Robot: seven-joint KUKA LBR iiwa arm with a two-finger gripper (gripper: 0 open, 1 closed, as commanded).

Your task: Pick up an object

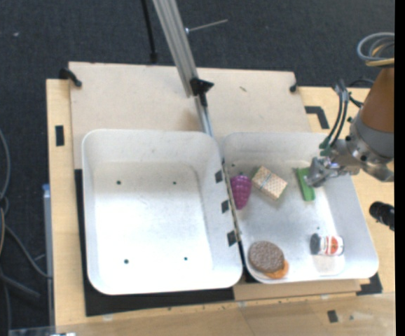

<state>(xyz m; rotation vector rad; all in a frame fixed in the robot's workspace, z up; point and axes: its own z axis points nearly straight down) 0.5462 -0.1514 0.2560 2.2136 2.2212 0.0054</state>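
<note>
Hovering my gripper just over the green stick at the right bin's upper right, grip state I cannot tell, so I'd center on it, drop straight and avoid the cracker block.

Probably a robotics lab: plywood bench, twin white bins, aluminium camera mast.

Both white bins look like smooth, matt plastic with fine speckling. The surface looks like pale, matt wood board. A ribbed aluminium rail has a dull metallic sheen. The floor resembles dark, rough carpet.
</note>
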